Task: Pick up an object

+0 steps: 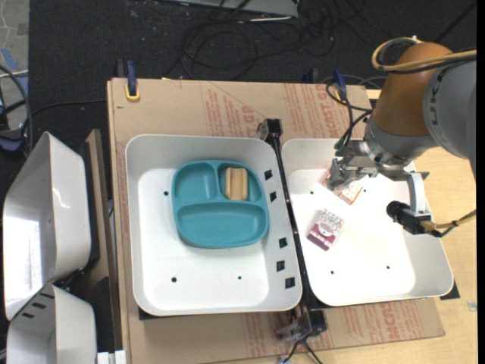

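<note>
Nearest, a small pink packet (325, 229) is seen lying loose in the right bin (379, 279). Beyond it, the hand (345, 174) is lowered over another packet (347, 192); its grip cannot be told. A centred, straight descent is advised.

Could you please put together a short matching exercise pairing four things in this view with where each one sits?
Things:
1. teal divided plate
2. wooden block
3. pink and white packet
4. tool

Places:
A. lying flat near the middle of the right bin
B. over a small packet near the right bin's far edge
C. on the floor of the left bin
D. in the plate's upper right compartment

Pairs: 1-C, 2-D, 3-A, 4-B
</note>
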Motion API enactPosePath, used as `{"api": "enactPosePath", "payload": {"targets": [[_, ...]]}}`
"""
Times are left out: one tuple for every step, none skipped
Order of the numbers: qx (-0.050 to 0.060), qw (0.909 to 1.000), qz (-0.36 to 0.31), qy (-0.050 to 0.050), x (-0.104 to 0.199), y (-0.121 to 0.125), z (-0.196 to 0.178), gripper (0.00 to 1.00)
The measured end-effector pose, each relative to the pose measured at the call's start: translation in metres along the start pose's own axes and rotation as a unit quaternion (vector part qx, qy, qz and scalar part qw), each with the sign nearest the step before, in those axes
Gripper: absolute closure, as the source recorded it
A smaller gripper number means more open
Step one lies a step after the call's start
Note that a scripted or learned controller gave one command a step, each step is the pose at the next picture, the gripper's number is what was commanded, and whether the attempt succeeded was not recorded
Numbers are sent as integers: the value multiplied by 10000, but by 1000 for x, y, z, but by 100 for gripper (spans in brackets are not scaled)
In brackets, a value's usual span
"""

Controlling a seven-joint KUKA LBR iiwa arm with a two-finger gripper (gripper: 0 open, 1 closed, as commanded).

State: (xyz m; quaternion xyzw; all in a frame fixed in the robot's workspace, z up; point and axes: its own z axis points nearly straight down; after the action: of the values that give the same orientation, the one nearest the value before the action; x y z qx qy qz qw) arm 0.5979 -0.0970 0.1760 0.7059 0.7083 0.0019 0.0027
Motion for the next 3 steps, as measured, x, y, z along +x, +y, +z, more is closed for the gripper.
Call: {"api": "enactPosePath", "payload": {"targets": [[5,10000,-5,1,6,-2,-46,100],[16,10000,-2,1,6,-1,-64,100],[43,10000,-19,14,56,-21,-53,100]]}}
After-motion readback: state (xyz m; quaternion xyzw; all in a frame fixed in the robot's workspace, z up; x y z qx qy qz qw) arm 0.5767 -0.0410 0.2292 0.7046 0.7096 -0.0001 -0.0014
